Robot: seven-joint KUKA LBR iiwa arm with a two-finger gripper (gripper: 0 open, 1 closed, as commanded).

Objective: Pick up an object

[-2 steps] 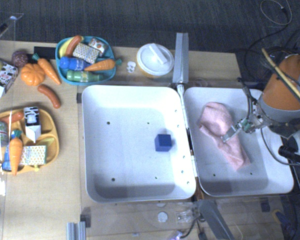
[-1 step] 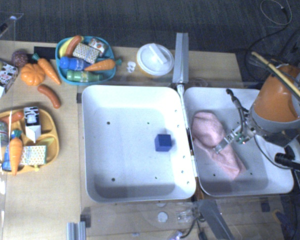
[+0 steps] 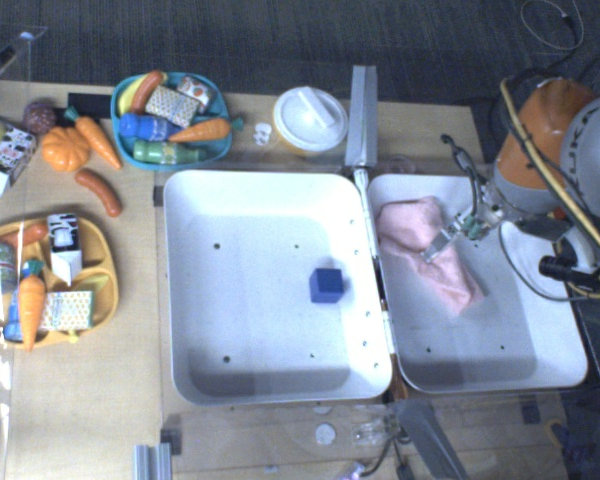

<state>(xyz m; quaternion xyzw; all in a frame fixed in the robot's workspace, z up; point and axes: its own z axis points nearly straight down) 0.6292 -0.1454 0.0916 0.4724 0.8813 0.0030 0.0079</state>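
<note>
So the gripper (image 3: 442,249) is down in the right bin (image 3: 520,368), sitting right on top of the pink cloth (image 3: 420,230) that's bunched up along that bin's left wall, running from near the back-left corner toward the middle. Honestly I can't tell if it's spread or pinched on the fabric; the tip is tiny and blends into the folds, so I wouldn't call it a grasp yet.

If the cloth is the pick, my guess is the trick is to go for a raised fold rather than a flat patch. Soft stuff like this slides out if you only nip the top layer, so press down enough to gather material, close fully, then lift straight up and slow so the rest of the cloth peels off the bin floor instead of snagging on the wall between the bins.

The other candidate is the blue cube (image 3: 327,284), sitting alone near the right of centre in the left bin (image 3: 220,368), well apart from the tool. Easier shape, but the arm isn't anywhere near it.

Pose-wise, the arm (image 3: 550,138) comes in over the right bin's back-right corner, orange band up high, wrist angled down and left so the tool slants toward the cloth.
</note>
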